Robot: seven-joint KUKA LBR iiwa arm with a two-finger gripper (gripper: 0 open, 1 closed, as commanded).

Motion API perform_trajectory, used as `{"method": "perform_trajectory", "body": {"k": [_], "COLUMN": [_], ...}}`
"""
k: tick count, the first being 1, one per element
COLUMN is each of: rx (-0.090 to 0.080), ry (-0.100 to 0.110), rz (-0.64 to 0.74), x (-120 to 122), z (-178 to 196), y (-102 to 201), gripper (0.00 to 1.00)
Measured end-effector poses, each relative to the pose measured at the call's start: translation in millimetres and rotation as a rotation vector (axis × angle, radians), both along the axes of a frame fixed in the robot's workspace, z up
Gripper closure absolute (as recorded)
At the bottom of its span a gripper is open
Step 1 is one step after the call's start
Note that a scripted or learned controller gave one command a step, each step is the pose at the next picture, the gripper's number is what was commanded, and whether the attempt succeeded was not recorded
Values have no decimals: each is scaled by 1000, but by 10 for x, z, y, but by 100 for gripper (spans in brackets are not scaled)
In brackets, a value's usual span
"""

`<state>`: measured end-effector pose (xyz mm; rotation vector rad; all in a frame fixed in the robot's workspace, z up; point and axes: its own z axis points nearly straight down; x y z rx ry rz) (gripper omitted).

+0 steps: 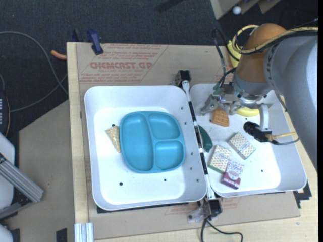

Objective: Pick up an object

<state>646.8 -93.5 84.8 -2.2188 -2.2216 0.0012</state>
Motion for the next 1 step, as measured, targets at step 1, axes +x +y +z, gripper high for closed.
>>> {"method": "perform_trajectory", "body": {"k": [1], "rx": [-1], "ry": [-2], "rz": [1], "x": [5], "z": [103], "y": [2], "gripper": [100]}}
